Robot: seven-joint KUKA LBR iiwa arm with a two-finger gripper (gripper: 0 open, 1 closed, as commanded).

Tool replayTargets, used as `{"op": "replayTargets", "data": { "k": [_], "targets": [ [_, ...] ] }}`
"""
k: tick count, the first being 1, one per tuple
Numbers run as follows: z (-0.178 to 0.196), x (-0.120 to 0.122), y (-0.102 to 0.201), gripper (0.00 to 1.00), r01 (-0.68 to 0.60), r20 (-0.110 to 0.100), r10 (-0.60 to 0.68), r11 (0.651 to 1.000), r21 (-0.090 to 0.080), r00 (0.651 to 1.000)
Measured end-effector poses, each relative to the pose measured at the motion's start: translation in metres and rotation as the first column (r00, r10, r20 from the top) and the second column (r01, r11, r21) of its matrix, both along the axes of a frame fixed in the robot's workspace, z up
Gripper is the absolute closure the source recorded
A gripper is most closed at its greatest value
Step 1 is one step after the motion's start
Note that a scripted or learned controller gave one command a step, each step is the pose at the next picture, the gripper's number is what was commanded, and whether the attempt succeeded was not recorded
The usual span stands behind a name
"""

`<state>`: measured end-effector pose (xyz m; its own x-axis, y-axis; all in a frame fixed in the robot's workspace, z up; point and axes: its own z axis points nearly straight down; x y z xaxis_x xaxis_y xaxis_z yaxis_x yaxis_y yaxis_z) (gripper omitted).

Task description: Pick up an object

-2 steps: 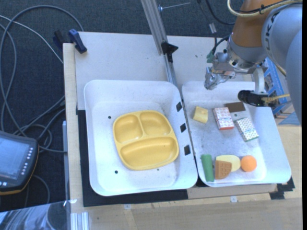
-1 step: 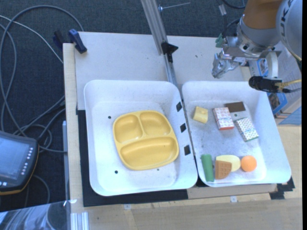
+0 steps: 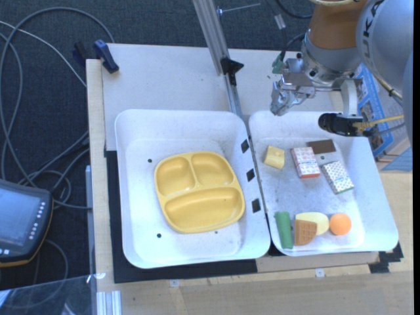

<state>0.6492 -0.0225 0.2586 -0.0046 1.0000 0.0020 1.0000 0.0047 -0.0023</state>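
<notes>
Two shallow white bins are sitting side by side on the desk [image 3: 164, 71]. The left bin [image 3: 131, 176] is holding a yellow divided tray [image 3: 199, 192] near its middle, with its long axis running from upper left to lower right of the frame.

The right bin [image 3: 374, 195] is holding the loose pieces. A yellow cheese block [image 3: 274, 157] is lying toward its upper left. Beside it, a red-and-white patterned box [image 3: 304, 161] is pointing its long axis roughly up and down the frame, a brown block [image 3: 322, 147] is lying just above and to the right of it, and a green-patterned box [image 3: 337, 176] is slanting toward the lower right. Along the lower edge, a green cylinder [image 3: 283, 229] is standing upright in the frame, next to a waffle-like wedge [image 3: 304, 231] resting against a pale yellow piece [image 3: 317, 222], with an orange ball [image 3: 340, 224] on the right.

The gripper [image 3: 281, 105] is hanging over the right bin's upper left rim, holding nothing; how wide the fingers are standing cannot be told.
</notes>
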Motion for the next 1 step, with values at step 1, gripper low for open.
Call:
{"op": "replayTargets", "data": {
  "k": [1],
  "targets": [
    [-0.0066, -0.0171, 0.0518, 1.00, -0.001, -0.001, 0.001, 1.000, 0.001, 1.000]
  ]
}}
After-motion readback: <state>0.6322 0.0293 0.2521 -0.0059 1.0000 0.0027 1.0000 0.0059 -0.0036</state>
